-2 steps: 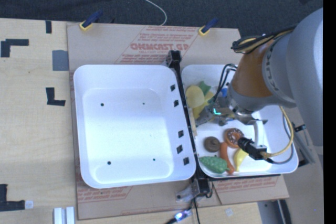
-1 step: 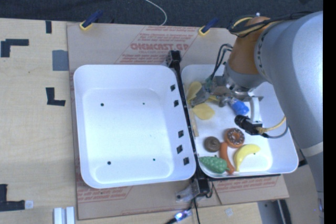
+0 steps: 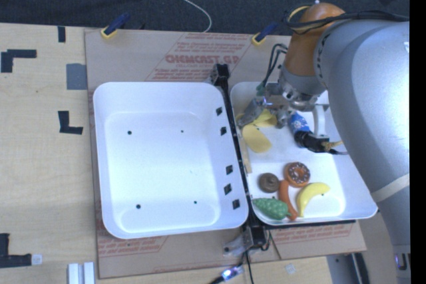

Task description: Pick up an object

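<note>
Over the right bin (image 3: pixel 346 199), the gripper (image 3: pixel 256 113) hovers by the far-left corner, and I can't tell its state. A yellow piece (image 3: pixel 256 140) lies just below it, toward us.

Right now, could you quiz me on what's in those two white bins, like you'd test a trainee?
1. True or false: the banana lies in the left bin.
2. Which touches the green item? A) carrot B) blue item C) doughnut
3. Fill in: the gripper hangs over the ___ bin.

Key: 1 false; 2 A; 3 right.
</note>
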Controlling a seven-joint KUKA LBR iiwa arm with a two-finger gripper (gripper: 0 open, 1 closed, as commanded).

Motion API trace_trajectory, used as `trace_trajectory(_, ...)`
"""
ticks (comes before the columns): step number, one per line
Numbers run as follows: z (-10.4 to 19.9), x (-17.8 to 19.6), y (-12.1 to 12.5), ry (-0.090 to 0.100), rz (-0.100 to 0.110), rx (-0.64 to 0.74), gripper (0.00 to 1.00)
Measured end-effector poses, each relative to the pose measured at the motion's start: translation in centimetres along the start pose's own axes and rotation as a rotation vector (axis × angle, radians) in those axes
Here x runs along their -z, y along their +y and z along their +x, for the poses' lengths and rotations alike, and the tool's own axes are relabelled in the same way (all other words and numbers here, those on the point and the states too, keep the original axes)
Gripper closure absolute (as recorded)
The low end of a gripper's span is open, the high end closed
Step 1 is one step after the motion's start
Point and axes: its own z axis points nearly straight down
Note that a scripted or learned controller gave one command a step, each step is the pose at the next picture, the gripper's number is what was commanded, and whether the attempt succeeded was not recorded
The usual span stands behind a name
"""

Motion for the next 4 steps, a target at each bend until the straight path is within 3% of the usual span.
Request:
trace_trajectory(1,-6.0,0.2,0.7,-0.008,-0.056,-0.008,0.0)
trace_trajectory(2,-3.5,0.2,-1.1,-0.008,-0.058,-0.005,0.0)
trace_trajectory(3,-1.7,0.3,0.0,-0.008,-0.056,-0.005,0.0)
trace_trajectory(4,-0.8,0.1,-2.5,-0.008,-0.059,-0.005,0.0)
